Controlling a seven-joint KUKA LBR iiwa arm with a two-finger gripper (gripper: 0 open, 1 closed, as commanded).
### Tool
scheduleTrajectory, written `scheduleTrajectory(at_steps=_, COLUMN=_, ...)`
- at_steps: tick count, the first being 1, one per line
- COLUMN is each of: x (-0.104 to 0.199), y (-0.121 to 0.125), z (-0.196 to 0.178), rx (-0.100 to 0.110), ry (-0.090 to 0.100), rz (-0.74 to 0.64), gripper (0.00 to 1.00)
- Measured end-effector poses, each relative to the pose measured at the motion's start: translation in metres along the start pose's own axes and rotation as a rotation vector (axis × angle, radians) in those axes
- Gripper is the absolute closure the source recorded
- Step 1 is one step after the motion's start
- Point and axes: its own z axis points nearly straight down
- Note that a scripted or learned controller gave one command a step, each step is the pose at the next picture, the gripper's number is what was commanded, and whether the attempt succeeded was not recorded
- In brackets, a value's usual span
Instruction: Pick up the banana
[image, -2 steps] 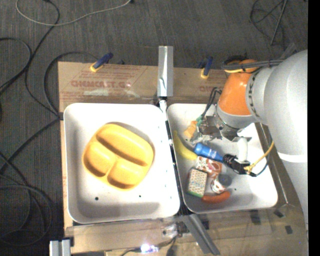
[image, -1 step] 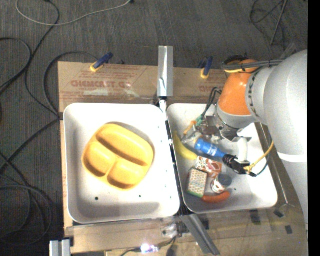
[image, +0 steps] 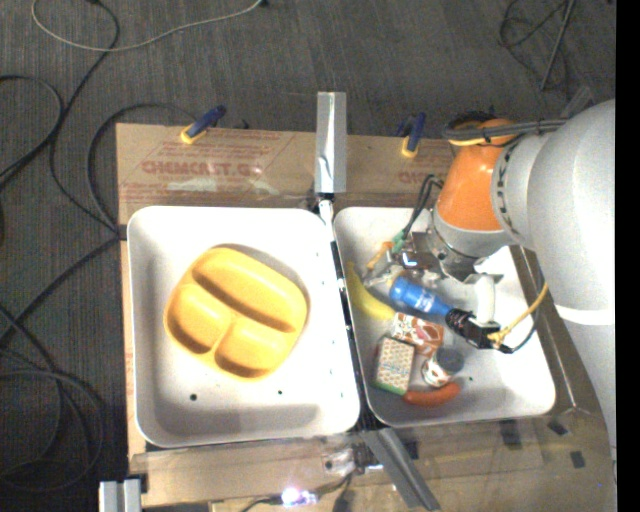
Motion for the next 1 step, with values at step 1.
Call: scheduleTrajectory(at_steps=1, x=0.0494, y=0.0437, z=-0.0851, rx=0.012, ry=0.003, rz=-0.172, gripper=0.0)
